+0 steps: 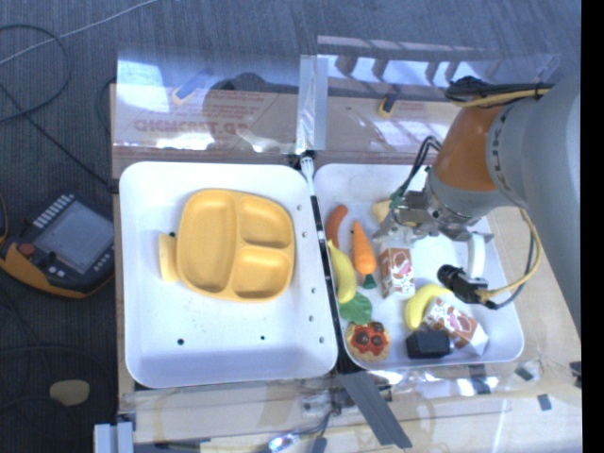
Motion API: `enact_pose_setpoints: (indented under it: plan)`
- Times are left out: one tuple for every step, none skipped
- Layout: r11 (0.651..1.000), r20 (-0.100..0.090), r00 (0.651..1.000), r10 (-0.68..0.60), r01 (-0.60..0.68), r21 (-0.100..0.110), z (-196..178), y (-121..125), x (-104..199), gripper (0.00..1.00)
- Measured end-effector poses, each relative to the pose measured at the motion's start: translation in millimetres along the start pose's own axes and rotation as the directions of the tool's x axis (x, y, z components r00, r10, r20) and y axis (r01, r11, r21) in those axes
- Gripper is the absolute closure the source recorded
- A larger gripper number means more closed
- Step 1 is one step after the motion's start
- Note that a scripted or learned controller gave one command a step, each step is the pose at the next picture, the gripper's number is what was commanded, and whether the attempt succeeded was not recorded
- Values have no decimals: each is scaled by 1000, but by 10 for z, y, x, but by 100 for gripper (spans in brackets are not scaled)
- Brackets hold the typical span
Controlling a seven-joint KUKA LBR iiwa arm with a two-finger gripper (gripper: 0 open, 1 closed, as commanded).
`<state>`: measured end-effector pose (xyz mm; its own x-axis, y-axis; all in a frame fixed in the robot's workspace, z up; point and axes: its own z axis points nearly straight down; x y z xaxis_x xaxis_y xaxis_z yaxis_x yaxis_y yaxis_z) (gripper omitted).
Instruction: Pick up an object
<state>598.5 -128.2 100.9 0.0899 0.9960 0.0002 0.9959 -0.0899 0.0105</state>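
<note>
At the right bin's six o'clock edge we see a toy pizza and a black block; toward centre, a banana and small carton. At twelve o'clock the gripper hovers above the carton — its opening we cannot tell. The left bin holds a yellow divided plate.

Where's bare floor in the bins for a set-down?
Left bin: a wide bare strip between the yellow tray and the near rim, narrower margins at the tray's left and far sides. Right bin: crowded; carrot, bananas and cartons fill the floor beneath the gripper, with a little bare room at the far-left corner.
</note>
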Motion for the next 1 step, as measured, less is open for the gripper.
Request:
enact_pose_setpoints:
  plan:
    - [1000,2,1000,-3,3,11,-1286,350,681,100]
